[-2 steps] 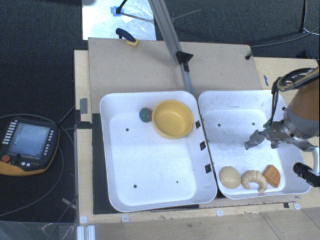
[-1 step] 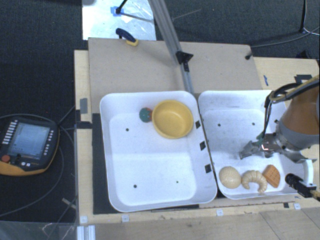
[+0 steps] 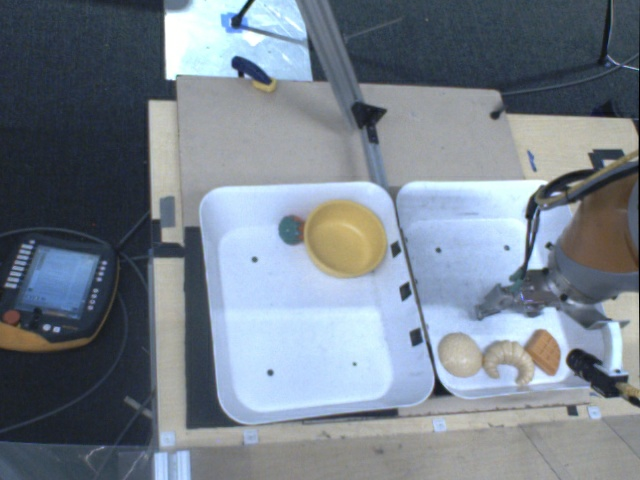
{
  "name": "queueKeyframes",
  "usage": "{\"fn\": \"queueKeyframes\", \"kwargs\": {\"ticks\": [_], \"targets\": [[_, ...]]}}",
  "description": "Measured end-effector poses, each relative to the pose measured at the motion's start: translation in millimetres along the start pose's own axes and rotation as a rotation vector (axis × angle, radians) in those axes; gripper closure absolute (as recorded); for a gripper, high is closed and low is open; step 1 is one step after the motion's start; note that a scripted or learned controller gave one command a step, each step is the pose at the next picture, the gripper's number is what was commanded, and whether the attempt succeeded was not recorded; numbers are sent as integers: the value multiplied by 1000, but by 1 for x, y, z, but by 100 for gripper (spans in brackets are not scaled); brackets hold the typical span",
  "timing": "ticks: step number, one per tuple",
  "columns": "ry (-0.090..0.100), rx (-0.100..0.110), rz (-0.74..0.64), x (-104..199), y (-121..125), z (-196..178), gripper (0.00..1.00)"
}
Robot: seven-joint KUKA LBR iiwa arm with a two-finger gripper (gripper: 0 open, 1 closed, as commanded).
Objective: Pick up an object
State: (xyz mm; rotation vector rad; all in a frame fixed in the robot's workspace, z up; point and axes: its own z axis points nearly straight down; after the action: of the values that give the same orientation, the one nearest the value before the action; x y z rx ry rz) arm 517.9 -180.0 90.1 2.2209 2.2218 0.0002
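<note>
A: Camera view first. Where is the end effector (image 3: 492, 305)?

B: Low over the right bin (image 3: 460, 230), at the end of the grey wrist that comes in from the right. It points left, with bare bin floor under its tip.

A: Does it have hold of anything?

B: Nothing shows between the fingers. Whether they stand apart or together, I cannot tell; the tip is a small grey blur.

A: And things to pick?

B: Three lie in a row just below the end effector, along the near wall of the same bin: a pale egg (image 3: 460, 354) below and a little to its left, a croissant (image 3: 510, 359) almost straight below, a waffle (image 3: 544, 350) below and to its right. Egg and croissant look to be touching; the waffle sits just beside the croissant.

A: Anything else?

B: Far to the left of the end effector, in the left bin (image 3: 300, 368), a yellow bowl (image 3: 345, 238) with a small green ball (image 3: 291, 230) against its far side. A pendant (image 3: 55, 290) lies off the desk (image 3: 430, 133), further left again.

A: So how far along is it?

B: I judge it early. Nothing is lifted; every object rests on a bin floor. The reach into the bin is done. Left to do: line up over one of the three near things, close on it, and raise it clear.
</note>
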Motion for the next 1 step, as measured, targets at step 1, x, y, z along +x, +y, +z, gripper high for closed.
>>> {"fn": "queueKeyframes", "kwargs": {"ticks": [1], "targets": [[0,-2,0,0,0,-11,100]]}}
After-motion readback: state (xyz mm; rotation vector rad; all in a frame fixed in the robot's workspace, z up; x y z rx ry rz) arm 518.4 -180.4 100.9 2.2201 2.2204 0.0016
